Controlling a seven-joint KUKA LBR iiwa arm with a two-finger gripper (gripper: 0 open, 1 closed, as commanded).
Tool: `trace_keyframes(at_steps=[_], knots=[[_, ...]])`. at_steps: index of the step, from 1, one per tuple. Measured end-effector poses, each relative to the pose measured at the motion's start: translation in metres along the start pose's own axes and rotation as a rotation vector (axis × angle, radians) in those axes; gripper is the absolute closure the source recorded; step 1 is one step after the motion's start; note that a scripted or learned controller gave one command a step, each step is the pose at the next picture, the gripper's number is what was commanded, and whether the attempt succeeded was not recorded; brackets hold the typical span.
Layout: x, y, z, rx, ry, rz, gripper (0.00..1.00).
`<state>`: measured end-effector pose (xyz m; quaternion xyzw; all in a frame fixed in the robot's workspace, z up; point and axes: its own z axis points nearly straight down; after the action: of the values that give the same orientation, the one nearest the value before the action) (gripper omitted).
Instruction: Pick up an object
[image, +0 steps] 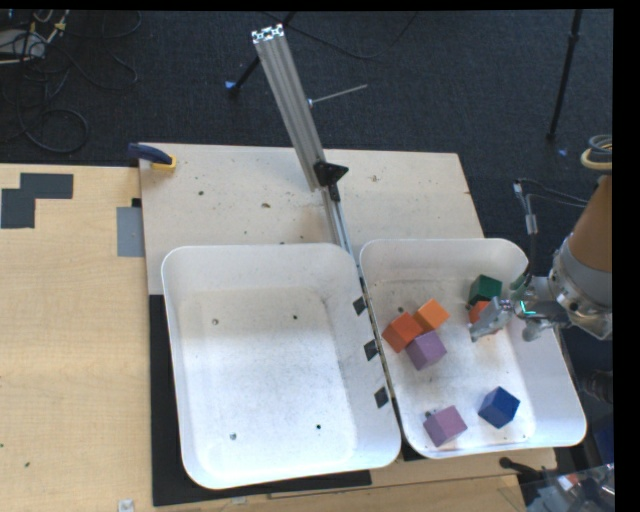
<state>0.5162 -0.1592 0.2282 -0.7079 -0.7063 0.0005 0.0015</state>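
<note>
My gripper (492, 322) reaches in from the right and hangs low over the upper right part of the right bin (545, 425). A small red block (478, 311) shows right at its tip, partly hidden by it; I cannot tell whether it is held. Just above sits a green block (486, 288). Left of the gripper lie an orange block (432, 314), a red-orange block (402, 331) and a purple block (427, 349), close together. Near the bin's front are a second purple block (444, 424) and a blue block (499, 407).
The left bin (200, 300) adjoins the right one, with black clips (370, 349) along the shared wall. A slanted aluminium post (295, 110) rises behind the bins. A blue and yellow tool (152, 155) lies at the board's far left corner.
</note>
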Motion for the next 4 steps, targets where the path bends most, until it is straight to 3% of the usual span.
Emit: trace_keyframes(at_steps=[2, 3, 4], knots=[[0.0, -0.004, 0.119, 0.006, 0.002, -0.001, 0.0], [0.0, -0.003, 0.136, 0.001, 0.001, 0.0, 0.0], [-0.001, -0.004, 0.126, 0.001, 0.002, 0.007, 1.0]])
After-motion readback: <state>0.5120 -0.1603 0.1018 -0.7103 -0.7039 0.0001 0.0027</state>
